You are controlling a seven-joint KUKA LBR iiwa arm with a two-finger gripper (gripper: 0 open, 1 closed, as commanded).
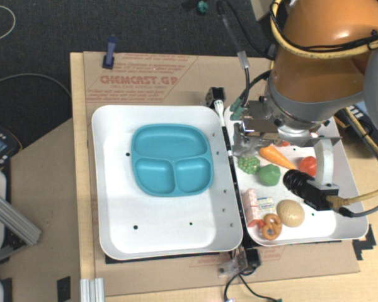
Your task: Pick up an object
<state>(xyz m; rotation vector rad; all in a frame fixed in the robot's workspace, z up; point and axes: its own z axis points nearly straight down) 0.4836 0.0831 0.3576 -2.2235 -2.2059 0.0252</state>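
Our gripper (242,138) hangs low over the upper left corner of the right bin (343,230), close to the wall shared with the left bin (113,200). We cannot tell how far open it is, since the wrist hides most of it from above, and we see nothing held in it. The arm (327,36), an orange dome over a grey collar, covers the whole upper part of the right bin, so whatever lies beneath it is hidden from us.

Both bins sit on a cardboard sheet (145,74) with red print. In the left bin a teal divided plate (170,159) lies flat, toward the top.

The loose objects are all in the right bin. An orange carrot (277,156) lies at a slant near the gripper. A tan rounded lump (291,212) sits near the bottom edge. A smooth green ball (269,175) rests below the carrot, and a bumpy green piece (248,164) is just under the gripper. A red thing (308,165) is partly covered, so we cannot name it. A small printed packet (254,203) and a pretzel (271,226) lie at the lower left.
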